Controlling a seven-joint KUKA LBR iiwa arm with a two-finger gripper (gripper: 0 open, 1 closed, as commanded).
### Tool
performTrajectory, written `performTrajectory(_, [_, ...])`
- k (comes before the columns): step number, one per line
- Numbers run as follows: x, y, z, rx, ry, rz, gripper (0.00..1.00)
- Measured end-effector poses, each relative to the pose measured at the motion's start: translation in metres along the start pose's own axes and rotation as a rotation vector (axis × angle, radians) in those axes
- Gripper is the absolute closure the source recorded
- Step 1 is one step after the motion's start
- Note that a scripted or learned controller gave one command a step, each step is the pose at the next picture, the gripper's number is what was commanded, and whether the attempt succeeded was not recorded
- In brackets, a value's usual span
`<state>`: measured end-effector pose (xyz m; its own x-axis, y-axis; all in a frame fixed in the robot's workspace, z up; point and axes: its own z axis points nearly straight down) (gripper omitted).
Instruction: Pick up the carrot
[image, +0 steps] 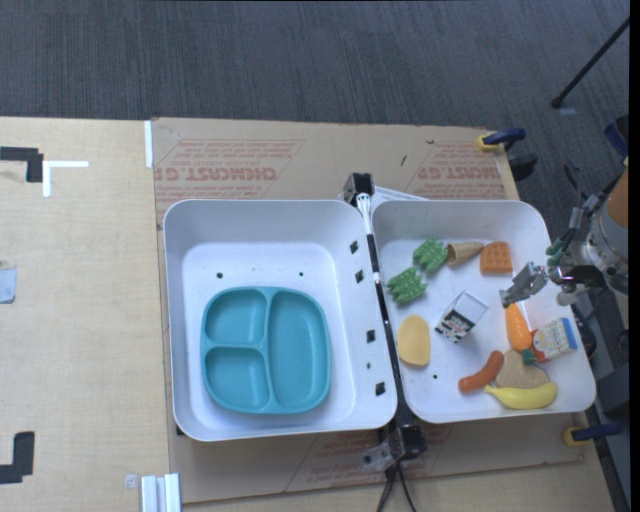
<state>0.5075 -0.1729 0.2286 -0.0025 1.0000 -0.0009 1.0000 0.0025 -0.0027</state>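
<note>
Gripper (522, 285) hangs low over the right bin (440, 405), fingers spread and holding nothing, just above the carrot (516, 327). The carrot lies on the bin floor, ungrasped; closing and lifting are left. It's crowded: milk carton (556, 339) touching on the right, bread slice (520, 374) and banana (521, 397) below, sausage (481, 371) close by.
</note>
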Motion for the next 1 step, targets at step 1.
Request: performTrajectory(1, [-0.0237, 0.0187, 0.1374, -0.001, 0.001, 0.003, 0.00])
